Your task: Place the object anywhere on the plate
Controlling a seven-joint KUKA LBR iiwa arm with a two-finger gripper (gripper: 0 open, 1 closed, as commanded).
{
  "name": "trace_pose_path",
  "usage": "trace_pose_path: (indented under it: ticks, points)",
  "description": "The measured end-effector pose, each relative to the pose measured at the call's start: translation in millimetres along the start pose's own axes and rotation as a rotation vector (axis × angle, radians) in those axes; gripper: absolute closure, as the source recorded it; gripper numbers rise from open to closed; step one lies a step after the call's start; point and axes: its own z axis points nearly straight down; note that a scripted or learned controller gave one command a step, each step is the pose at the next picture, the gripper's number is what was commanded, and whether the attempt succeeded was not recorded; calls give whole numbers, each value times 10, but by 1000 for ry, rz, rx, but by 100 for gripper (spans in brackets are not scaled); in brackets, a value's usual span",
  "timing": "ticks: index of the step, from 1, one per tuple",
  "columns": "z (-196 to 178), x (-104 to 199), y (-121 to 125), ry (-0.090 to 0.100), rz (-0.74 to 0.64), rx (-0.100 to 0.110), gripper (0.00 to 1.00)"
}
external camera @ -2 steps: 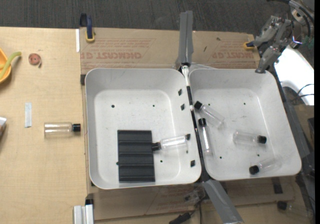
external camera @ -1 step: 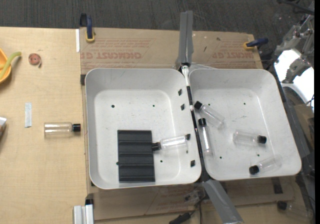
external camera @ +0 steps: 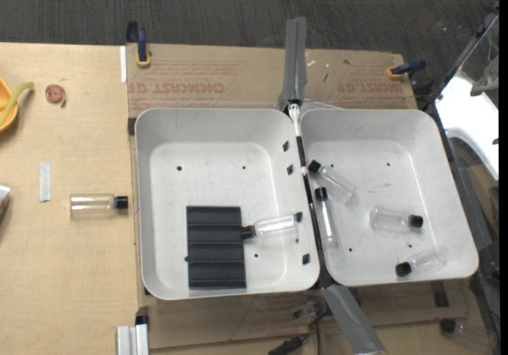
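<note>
A black plate (external camera: 214, 248) lies in the left bin (external camera: 159, 187), near 6 o'clock. A clear bottle (external camera: 272, 227) touches its 3 o'clock side. The cardboard (external camera: 190, 79) has upside-down writing, maybe "CHEMCZT." The robot's hand: cannot tell.

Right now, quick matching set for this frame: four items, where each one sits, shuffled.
Items:
1. black ridged plate
2. vial touching the plate's right edge
3. vial with its cap pointing right
4. vial on the wooden bench

Places:
A. outside both bins, to the left
B. middle of the right bin
C. left bin, near the front wall
D. left bin, between the plate and the divider

Pairs: 1-C, 2-D, 3-B, 4-A
</note>
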Motion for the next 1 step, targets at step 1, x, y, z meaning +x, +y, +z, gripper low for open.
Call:
trace_pose_path:
  ticks: [1]
  points:
    - [1308, -464, 521, 2, 19, -2, 0]
